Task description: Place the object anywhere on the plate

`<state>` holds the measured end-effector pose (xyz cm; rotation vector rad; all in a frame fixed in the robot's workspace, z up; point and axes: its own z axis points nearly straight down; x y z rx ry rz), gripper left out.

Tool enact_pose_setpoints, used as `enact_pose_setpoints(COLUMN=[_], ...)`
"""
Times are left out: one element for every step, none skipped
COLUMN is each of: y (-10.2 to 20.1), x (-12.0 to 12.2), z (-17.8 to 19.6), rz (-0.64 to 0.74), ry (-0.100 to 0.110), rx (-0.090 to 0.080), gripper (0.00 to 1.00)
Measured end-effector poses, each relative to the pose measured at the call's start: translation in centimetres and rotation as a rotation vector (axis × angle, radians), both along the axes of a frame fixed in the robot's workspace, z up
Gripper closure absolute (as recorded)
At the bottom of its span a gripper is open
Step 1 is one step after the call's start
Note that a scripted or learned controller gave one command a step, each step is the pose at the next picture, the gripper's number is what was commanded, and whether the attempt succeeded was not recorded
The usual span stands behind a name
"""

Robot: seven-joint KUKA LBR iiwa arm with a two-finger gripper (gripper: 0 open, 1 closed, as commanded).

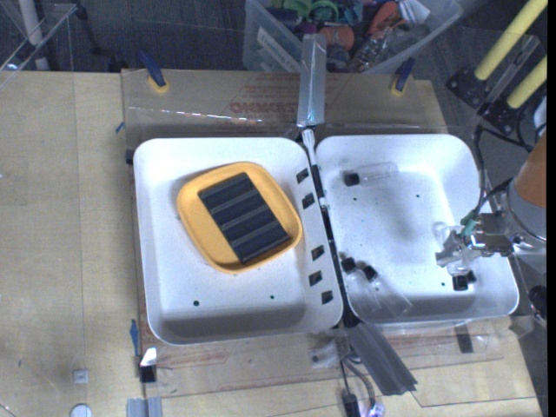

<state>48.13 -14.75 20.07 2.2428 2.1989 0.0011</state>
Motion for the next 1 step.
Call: enact_pose_setpoints(y=[0.00], x=[0.00], z=[0.00], rz=[0.000], ry=[0.000], rx=[0.000], gripper=[0.00])
